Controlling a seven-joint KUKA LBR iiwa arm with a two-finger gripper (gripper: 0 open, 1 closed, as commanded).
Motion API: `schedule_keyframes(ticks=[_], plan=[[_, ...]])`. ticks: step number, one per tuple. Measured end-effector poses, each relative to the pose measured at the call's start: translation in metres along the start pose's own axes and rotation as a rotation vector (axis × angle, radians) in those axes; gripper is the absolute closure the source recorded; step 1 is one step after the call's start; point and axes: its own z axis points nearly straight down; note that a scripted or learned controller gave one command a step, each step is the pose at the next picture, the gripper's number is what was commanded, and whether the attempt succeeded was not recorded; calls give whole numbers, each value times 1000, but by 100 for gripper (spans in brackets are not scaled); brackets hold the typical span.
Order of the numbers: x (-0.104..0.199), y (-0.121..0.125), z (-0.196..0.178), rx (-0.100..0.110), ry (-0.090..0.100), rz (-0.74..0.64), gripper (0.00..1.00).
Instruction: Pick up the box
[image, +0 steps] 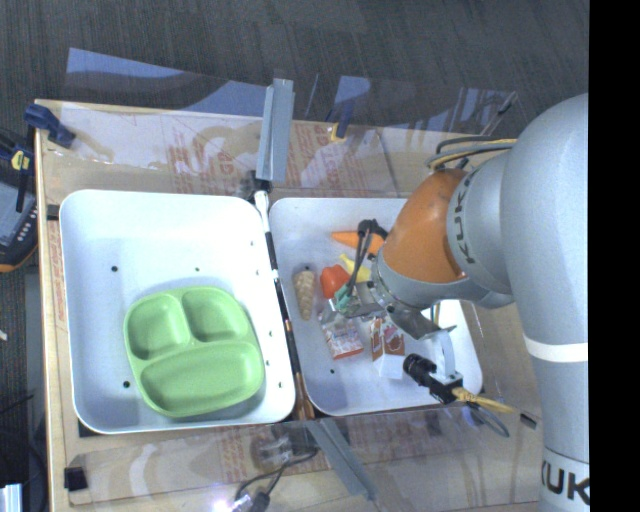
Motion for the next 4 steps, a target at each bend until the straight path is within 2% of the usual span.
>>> schedule_keyframes(ticks=[1,2,3,4], plan=[[0,0,0,0,0,-1,0],[0,1,-10,1,0,-3,100],[0,1,-10,2,0,-4,0],[1,1,-19,2,0,-7,100]])
